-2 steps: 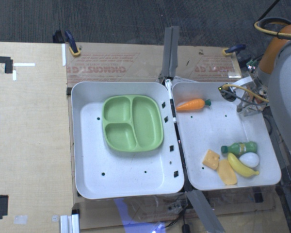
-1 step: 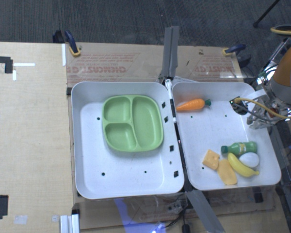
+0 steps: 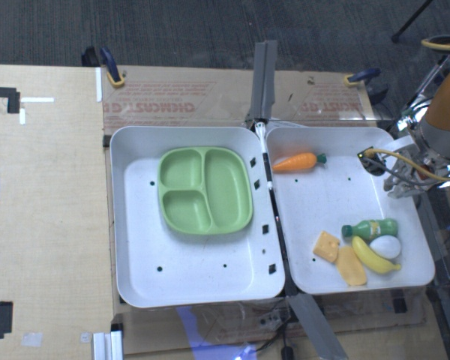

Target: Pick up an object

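Objects for picking lie in the right bin (image 3: 326,201). A carrot (image 3: 295,163) rests near that bin's upper left corner, tip toward the divider, green stem end pointing right. In the lower right corner sits a tight cluster — a green bottle (image 3: 370,229) lying on its side, a white egg (image 3: 385,247) just below it, a banana (image 3: 373,256) curving under the egg, and two yellow-orange cheese pieces (image 3: 339,256) at the cluster's left. The bottle, egg and banana appear to touch one another; the carrot lies well apart from them.

The left bin (image 3: 135,261) holds a green divided plate (image 3: 205,190) in its upper middle, three compartments facing up. Blue clamps (image 3: 112,68) grip the cardboard sheet (image 3: 180,97) behind the bins; the bench (image 3: 41,201) extends to the left of the frame.

The gripper (image 3: 396,172) sits at the right edge of the frame, over the right bin's upper right rim, with yellow cabling looped about it. It is well apart from the cluster and the carrot. Whether the jaws are open or closed cannot be told — the parts are too tangled; nothing is seen between them. The arm (image 3: 442,115) rises behind, at the frame's upper right.
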Motion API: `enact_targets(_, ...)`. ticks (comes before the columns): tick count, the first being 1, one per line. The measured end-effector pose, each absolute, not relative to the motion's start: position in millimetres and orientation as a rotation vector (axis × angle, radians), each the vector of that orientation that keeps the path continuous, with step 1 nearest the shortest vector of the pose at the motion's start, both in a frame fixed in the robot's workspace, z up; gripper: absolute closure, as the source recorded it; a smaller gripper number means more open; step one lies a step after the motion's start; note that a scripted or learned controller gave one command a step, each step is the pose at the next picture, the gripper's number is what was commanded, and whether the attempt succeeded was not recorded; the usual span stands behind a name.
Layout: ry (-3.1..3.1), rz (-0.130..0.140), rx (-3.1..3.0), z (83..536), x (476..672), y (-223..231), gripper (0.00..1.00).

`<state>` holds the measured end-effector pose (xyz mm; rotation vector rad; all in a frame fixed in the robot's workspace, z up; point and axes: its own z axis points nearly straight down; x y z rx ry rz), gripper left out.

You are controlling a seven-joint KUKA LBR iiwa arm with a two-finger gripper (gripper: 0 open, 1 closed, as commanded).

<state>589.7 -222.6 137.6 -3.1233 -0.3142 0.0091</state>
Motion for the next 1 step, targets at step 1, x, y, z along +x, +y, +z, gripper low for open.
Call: enact_targets(1,-0.315,0.014,-3.122,145.7,589.2,-223.1,1.00)
